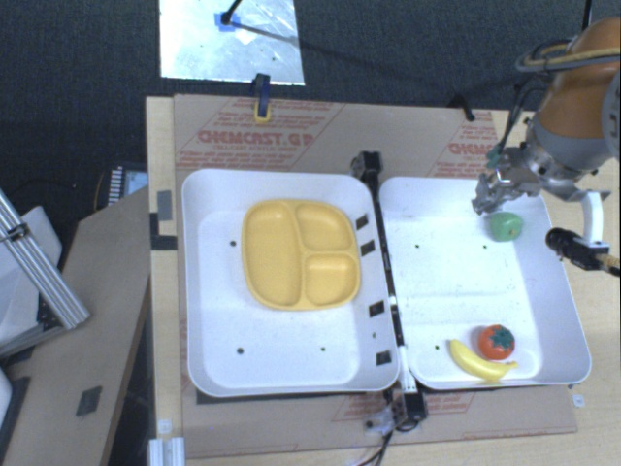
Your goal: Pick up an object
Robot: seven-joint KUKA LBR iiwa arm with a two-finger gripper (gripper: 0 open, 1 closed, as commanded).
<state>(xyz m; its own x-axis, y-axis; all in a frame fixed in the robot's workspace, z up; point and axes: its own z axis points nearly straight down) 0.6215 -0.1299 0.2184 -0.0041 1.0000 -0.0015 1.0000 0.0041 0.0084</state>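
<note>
Right bin (543, 289) bears a green ball (505, 226) just beneath the pincer (488, 200); grip unclear.

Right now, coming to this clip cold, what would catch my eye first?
Probably the yellow divided plate, bright in the middle of the left bin. Next, the grey and orange arm coming in at upper right, its claw poised right above a green object near the far edge of the right bin. Last, a red tomato-like toy and a banana lying together at that bin's near corner.
</note>
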